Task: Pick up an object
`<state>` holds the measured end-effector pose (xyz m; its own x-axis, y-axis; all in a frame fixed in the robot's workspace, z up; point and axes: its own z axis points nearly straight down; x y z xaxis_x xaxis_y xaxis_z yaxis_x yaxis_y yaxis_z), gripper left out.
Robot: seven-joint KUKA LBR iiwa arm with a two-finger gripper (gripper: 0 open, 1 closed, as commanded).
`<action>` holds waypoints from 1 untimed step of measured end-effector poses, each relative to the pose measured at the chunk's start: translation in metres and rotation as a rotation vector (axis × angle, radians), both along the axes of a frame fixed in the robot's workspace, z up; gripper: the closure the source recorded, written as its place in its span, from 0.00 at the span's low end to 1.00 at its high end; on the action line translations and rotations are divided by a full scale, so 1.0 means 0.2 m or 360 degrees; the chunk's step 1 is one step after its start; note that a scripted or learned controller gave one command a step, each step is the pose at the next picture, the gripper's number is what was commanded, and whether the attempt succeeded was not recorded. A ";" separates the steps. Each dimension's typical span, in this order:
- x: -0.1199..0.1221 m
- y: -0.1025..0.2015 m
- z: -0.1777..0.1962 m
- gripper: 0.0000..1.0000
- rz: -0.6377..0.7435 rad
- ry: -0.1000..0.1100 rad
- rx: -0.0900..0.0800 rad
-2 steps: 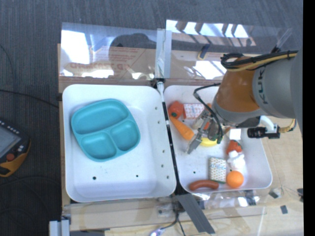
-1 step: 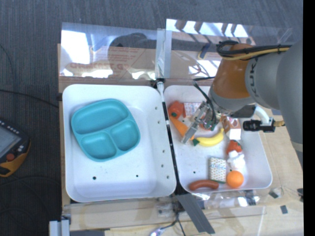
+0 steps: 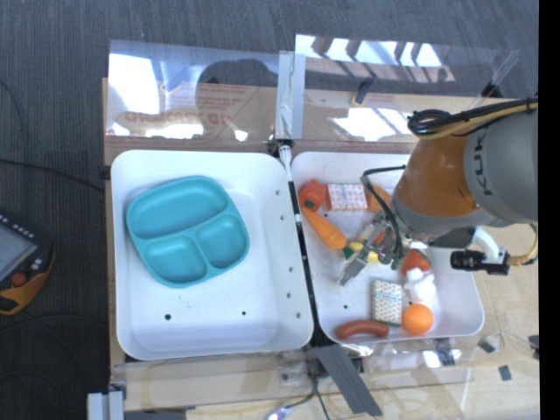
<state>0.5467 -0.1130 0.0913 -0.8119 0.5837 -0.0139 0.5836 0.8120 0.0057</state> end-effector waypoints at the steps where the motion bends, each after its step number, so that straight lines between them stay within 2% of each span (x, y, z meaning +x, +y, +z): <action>1: 0.16 0.09 0.00 0.00 0.0091 0.0000 -0.0002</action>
